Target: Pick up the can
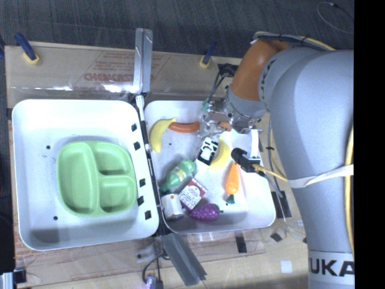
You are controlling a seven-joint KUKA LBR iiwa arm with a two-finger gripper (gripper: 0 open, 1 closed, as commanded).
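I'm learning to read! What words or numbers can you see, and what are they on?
"UKA": white letters on the grey arm, cut off at the edge.
Red print on the board behind the bins: too blurred to read.
Label on the red packet: too small to read.
Label on the green bottle: too small to read.
Can: no readable text.

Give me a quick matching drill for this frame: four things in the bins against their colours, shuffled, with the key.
Things:
1. divided tray
2. carrot
3. grapes
4. banana

Colours:
A. purple
B. yellow
C. light green
D. orange

Pairs: 1-C, 2-D, 3-A, 4-B
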